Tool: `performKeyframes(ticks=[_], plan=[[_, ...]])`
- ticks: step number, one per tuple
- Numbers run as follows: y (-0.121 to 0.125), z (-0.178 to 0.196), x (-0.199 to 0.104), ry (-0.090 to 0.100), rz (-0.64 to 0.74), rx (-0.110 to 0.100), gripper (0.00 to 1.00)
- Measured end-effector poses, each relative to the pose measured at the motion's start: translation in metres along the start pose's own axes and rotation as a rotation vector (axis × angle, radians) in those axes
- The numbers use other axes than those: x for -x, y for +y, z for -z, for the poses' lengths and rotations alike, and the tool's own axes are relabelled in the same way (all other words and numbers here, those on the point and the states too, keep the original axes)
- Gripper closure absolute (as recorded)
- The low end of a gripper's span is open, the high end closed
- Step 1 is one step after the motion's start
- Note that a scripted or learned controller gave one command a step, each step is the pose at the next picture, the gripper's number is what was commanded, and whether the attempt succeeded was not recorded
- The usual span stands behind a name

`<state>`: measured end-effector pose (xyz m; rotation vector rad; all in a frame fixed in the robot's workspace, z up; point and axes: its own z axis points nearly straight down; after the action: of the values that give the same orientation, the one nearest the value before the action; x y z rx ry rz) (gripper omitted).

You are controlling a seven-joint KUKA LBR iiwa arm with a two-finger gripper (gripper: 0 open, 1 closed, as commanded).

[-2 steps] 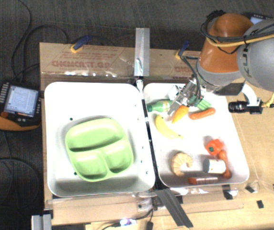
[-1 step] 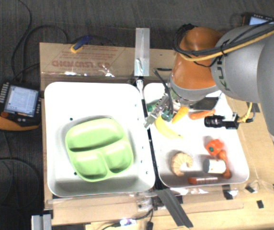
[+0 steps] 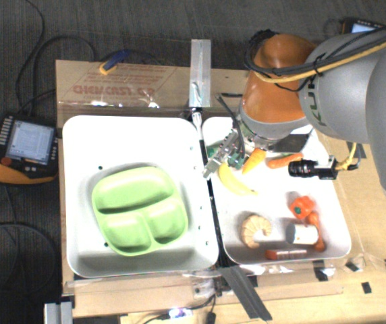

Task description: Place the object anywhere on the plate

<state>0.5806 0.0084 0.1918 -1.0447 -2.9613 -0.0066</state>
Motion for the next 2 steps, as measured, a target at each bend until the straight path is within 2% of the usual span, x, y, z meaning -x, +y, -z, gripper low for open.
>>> performKeyframes(ticks=[1,2], plan=[[0.0663,-0.0149,-0.0787,-0.001,0.209,-0.004,1.0],[0.0676,-0.0063,-0.0795,0.0,0.209,-0.002,1.0]])
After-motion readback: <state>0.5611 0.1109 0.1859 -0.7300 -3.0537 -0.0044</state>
